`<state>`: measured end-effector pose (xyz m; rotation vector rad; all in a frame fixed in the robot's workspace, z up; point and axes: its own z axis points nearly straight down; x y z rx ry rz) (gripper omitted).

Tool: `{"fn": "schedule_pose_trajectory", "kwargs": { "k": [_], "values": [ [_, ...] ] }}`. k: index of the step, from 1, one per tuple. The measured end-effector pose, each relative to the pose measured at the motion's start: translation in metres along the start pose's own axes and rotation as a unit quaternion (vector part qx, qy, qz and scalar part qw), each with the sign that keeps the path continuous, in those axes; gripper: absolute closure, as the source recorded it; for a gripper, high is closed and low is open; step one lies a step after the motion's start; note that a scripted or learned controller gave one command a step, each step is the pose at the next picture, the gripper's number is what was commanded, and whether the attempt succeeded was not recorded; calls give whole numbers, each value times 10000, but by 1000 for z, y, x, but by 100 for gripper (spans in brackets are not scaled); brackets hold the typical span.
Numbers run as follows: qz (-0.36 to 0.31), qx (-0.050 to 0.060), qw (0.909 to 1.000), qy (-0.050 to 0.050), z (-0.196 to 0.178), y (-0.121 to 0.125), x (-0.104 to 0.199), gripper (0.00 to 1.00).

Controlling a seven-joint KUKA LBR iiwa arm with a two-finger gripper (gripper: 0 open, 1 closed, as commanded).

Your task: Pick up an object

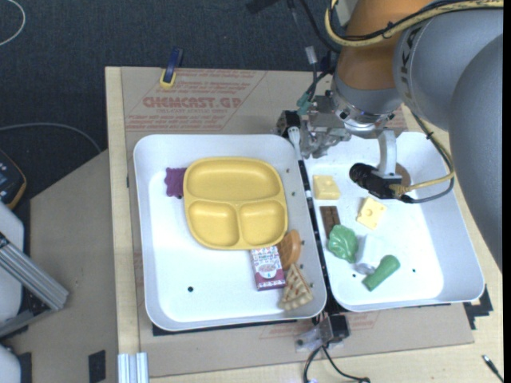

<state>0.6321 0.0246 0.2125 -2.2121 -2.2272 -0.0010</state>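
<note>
Two bins (160,238) (435,230), one yellow plate (235,202), two cheese pieces (326,187) (370,213), two green toys (343,242) (381,272), one waffle (295,290), carton (267,267), chocolate bar (330,219), sausage (291,246), purple scrap (174,182).

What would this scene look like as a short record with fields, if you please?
left bin: yellow divided plate, purple item, pink box, waffle, sausage
right bin: pale square block, brown bar, cheese wedge, green leaf, green cylinder
gripper: at the far end of the bins' shared edge
task status: every item lies in a bin
</note>
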Motion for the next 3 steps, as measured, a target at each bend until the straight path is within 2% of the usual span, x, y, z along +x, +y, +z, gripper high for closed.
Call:
{"fn": "schedule_pose_trajectory", "kwargs": {
  "k": [1, 2, 3],
  "values": [
    [-4, -29, 10000, 3, -17, -1, 63, 100],
    [32, -22, 10000, -10, -22, -3, 53, 100],
    [29, 17, 10000, -13, -3, -3, 61, 100]
  ]
}}
